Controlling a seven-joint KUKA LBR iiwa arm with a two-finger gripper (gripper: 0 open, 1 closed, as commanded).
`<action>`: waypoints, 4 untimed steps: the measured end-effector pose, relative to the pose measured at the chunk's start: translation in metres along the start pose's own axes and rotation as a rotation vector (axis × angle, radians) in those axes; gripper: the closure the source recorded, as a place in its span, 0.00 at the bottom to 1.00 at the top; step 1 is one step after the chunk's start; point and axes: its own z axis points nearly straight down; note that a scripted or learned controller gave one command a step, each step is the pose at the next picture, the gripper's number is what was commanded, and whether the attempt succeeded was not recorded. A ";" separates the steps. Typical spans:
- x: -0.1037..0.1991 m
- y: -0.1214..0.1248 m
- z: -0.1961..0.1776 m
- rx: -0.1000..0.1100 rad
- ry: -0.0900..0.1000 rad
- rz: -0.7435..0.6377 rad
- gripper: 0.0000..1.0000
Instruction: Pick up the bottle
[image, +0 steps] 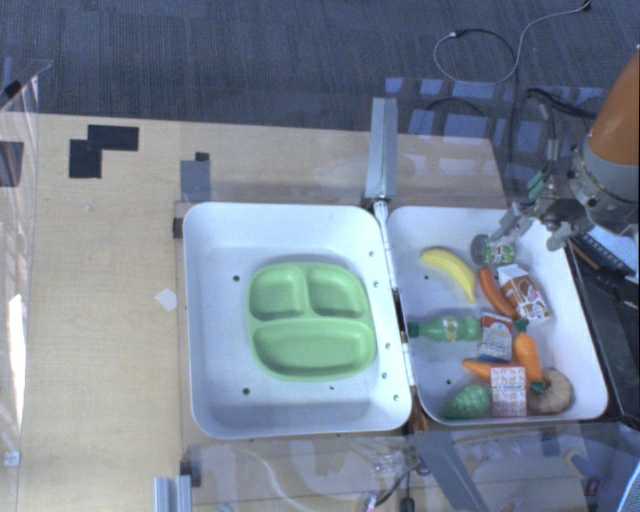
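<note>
The bottle (447, 328) is small and green with a pale label. It lies on its side near the left wall of the right bin (580, 340), with its cap pointing left. My gripper (529, 237) hangs over that bin's far right corner, well up and to the right of the bottle. Its fingers are spread open and hold nothing. A small grey-green can (489, 248) sits just beside the left fingertip (503, 238).
The right bin also holds a banana (450, 270), carrots (494, 290), small snack boxes (524, 296), a green bumpy fruit (467, 402) and a brown potato (553, 392). A green divided plate (312, 320) lies in the left bin (215, 300). Cables run behind the arm at the top right.
</note>
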 end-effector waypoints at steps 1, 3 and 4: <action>0.037 -0.017 0.110 -0.003 0.000 -0.006 0.00; -0.003 -0.064 0.097 -0.006 -0.001 0.088 0.00; -0.002 -0.063 0.086 -0.010 -0.001 0.086 1.00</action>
